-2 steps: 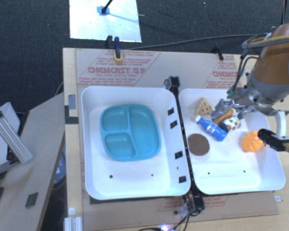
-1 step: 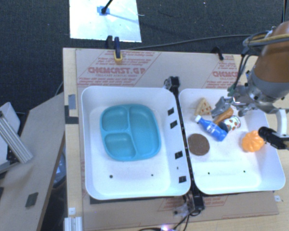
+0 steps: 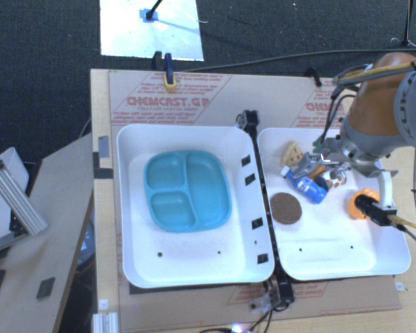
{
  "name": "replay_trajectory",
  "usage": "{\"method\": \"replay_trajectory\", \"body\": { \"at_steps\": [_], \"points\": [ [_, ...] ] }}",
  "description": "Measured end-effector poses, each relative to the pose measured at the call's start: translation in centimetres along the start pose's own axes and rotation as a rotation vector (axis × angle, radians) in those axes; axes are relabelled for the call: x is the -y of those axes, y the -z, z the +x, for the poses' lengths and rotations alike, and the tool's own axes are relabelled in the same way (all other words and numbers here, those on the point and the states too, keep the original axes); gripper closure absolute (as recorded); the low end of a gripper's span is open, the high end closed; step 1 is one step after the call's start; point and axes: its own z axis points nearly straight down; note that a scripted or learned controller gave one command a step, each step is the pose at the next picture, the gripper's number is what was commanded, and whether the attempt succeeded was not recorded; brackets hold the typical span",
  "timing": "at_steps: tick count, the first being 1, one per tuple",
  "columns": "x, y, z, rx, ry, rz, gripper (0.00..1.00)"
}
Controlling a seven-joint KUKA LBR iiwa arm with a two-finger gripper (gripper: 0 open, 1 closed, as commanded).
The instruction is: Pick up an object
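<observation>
Your gripper (image 3: 317, 166) sits low in the right bin (image 3: 333, 259), over the blue bottle (image 3: 309, 187); grip state unclear. Brown disc (image 3: 286, 207) just beside; blue divided plate (image 3: 187, 190) in left bin (image 3: 142, 255).

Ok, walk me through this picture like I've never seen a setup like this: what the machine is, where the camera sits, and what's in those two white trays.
The camera sits fixed above a bench and looks down at a slant. The grey and orange shape on the right is a robot arm reaching in from that side. At its end is a gripper, a two-finger claw, lowered into the right bin.

Two shallow white bins lie side by side. The left bin holds a turquoise divided plate. The right bin holds a brown round disc, a tan wedge-shaped piece, an orange object and a blue bottle-like object lying right at the gripper.

The arm's job is to pick something up. The gripper is down among the items by the blue object, but the view is too cluttered there to tell whether it grips anything.
</observation>
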Motion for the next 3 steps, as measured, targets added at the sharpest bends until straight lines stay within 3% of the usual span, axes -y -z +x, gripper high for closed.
{"method": "replay_trajectory", "body": {
  "at_steps": [2,3],
  "points": [
    [-0.6,-7.8,0.7,0.000,-0.001,-0.001,0.00],
    [-0.7,-6.5,0.7,0.000,-0.002,-0.005,1.00]
  ]
}}
